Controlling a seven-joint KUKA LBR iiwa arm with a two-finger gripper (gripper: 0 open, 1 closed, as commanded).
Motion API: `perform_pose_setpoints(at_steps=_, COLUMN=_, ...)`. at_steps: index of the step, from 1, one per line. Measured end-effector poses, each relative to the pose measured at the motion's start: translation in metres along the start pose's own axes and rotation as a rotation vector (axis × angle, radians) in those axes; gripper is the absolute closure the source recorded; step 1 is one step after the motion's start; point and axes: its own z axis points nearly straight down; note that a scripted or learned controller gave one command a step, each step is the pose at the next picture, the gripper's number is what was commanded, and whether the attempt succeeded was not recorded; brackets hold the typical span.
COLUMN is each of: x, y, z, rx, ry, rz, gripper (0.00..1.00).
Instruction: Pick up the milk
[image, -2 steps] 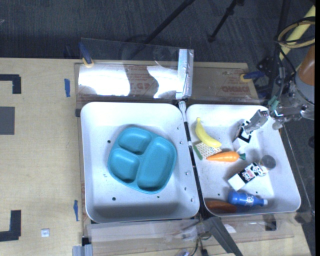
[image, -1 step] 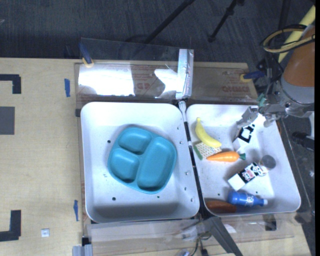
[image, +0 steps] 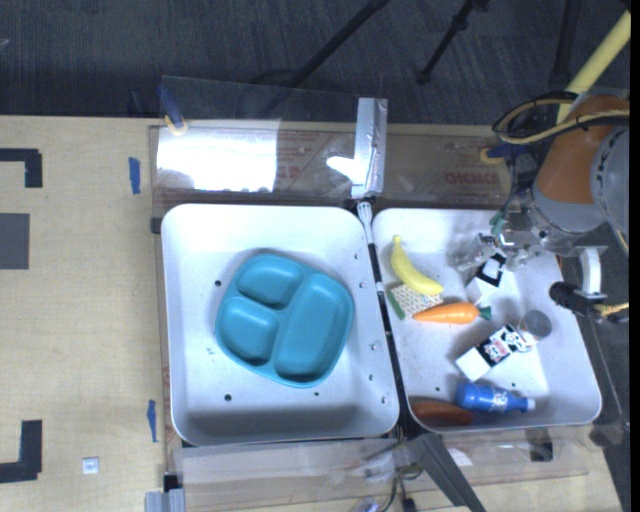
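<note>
Hard to tell whether the fingers of the grey metal gripper (image: 497, 243) are apart or together, hovering over the right white bin (image: 575, 390). One white black-spotted milk carton (image: 496, 350) lying mid-bin, one yellow banana (image: 411, 268), one orange carrot (image: 446, 313), one blue bottle (image: 493, 400); one blue divided plate (image: 285, 317) left. Labels unreadable.

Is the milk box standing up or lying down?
Lying down. The milk carton rests on its side on the right bin's floor, slanted, its cow-spotted face up, between the carrot and the blue bottle.
</note>
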Motion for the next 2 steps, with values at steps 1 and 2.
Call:
perform_pose_setpoints(at_steps=1, x=0.0, y=0.002, z=-0.013, rx=-0.005, ry=-0.003, rz=-0.002, gripper=1.0)
perform_pose_setpoints(at_steps=2, x=-0.013, y=-0.02, z=-0.011, rx=0.004, ry=0.006, rz=0.43, gripper=1.0)
